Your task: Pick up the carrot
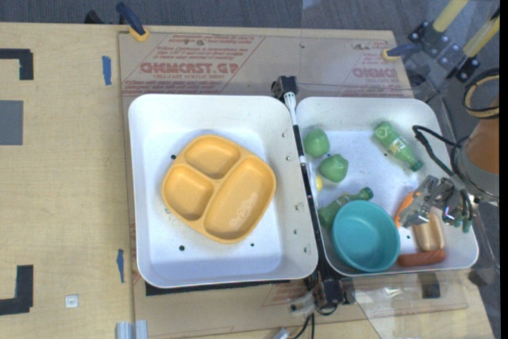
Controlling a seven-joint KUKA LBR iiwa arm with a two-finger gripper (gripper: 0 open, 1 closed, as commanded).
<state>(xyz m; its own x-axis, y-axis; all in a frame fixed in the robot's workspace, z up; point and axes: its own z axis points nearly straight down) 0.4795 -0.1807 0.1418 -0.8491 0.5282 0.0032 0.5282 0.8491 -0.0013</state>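
The carrot [405, 208] is a small orange piece lying in the right bin [361, 117], just right of the teal bowl [364, 234]. My gripper [431, 202] is low in the bin's right part, right beside the carrot and partly over it. The grey metal of the gripper hides the carrot's right end. The arm's orange band [483, 152] shows at the right edge of the view.
A bread roll [429, 235] and a red sausage [421, 257] lie just below the gripper. Green toy foods [316, 143] [334, 167] and a green bottle [397, 144] sit further up. The left bin [151, 250] holds a yellow divided plate [219, 186].
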